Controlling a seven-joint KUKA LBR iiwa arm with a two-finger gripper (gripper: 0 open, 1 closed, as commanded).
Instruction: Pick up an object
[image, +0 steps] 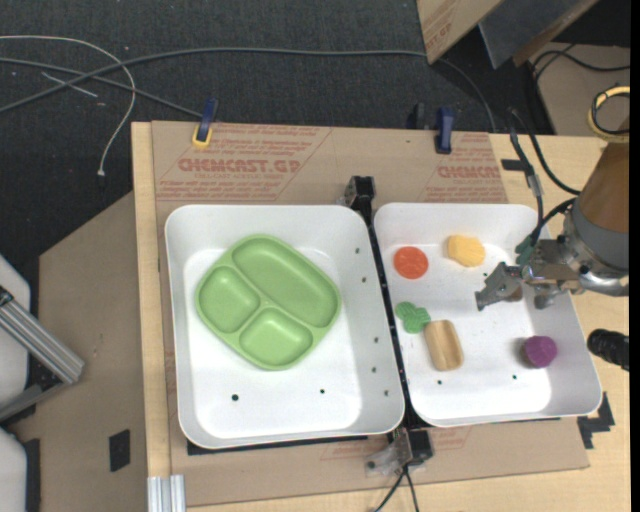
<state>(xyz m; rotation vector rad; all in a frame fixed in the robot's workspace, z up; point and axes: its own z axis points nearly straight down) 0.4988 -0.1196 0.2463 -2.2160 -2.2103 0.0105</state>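
The right bin (560, 395) holds an orange ball (411, 263), a yellow lump (465, 250), a green piece (412, 318), a tan block (443, 344) and a purple ball (540, 350). The gripper (500, 285) hovers among them, fingers spread, pinching nothing. The left bin (200, 400) holds a green divided plate (266, 301).

bright even light, soft shadows, mild blur

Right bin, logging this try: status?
Hand above right bin, nothing between fingers. Yellow piece, orange piece nearest, untouched. Nothing in the way.
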